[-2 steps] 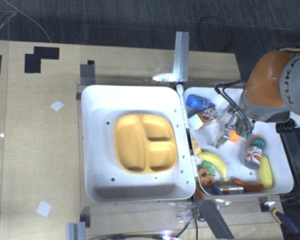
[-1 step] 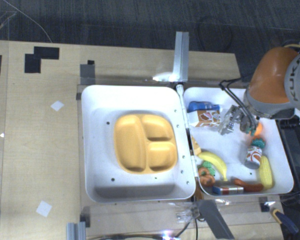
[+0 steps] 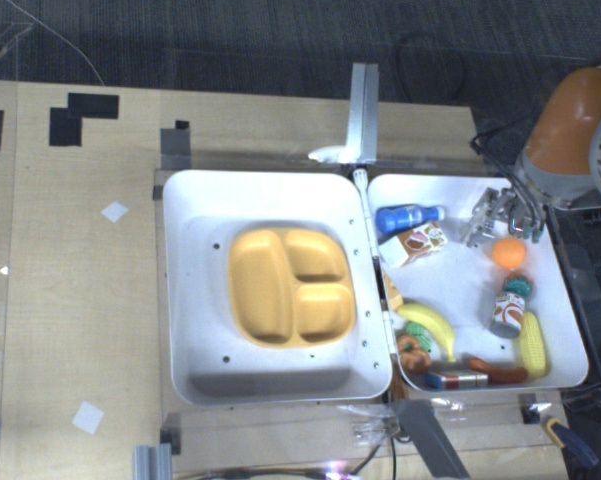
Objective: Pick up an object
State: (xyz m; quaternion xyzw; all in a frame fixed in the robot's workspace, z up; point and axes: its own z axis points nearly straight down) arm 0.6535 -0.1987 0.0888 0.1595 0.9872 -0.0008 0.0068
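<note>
Camera view. Two shallow white bins are seen side by side on the bench. The left bin (image 3: 185,298) holds a yellow divided tray (image 3: 290,286), lying flat near the middle of the floor.

The right bin (image 3: 572,313) holds the loose objects. A blue bottle (image 3: 408,217) lies on its side at the far left of this bin, with a small red-and-white packet (image 3: 420,243) just below it and touching or nearly so. An orange ball (image 3: 510,254) rests toward the far right. A small can (image 3: 508,308) with a teal top stands below the ball, and a corn cob (image 3: 532,344) lies just beside it on the near right. A banana (image 3: 427,325) lies along the left wall, with a small orange-and-green item (image 3: 414,350) beside it; what that item is cannot be told. A red-and-blue marker-like object (image 3: 458,379) and a reddish stick (image 3: 500,372) lie along the near wall.

The arm (image 3: 570,133) is seen entering from the right, its orange band above the wrist. The gripper (image 3: 502,218) is placed over the far right part of the right bin. The orange ball lies just below and slightly right of it, near but not between the fingers. Nothing is seen held. Whether the fingers are apart or together cannot be told from this view.
</note>
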